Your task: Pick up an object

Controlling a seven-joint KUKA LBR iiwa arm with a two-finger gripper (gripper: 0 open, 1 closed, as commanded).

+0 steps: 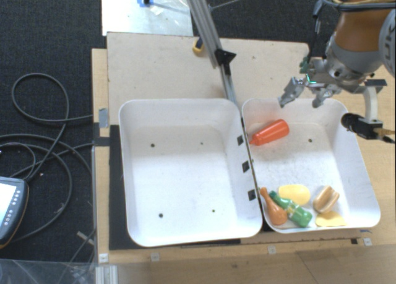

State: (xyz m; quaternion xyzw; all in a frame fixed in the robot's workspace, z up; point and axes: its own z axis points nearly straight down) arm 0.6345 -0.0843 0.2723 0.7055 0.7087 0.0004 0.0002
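My gripper (305, 96) hangs over the back edge of the right bin (359, 159), its two fingers spread open with nothing between them. Below and left of it, an orange carrot-like piece (270, 132) lies near the bin's back left corner. At the bin's front lie a small orange carrot (273, 208), a green piece (294, 211), a yellow piece (294, 193), a bread roll (325, 198) and a yellow slice (330, 219).
The left bin (179, 171) sits beside the right one, sharing a divider with black clips (245, 166). A metal pole (207, 23) slants across the back of the bench. Cables (37, 122) and a tablet (9, 205) lie on the floor at left.
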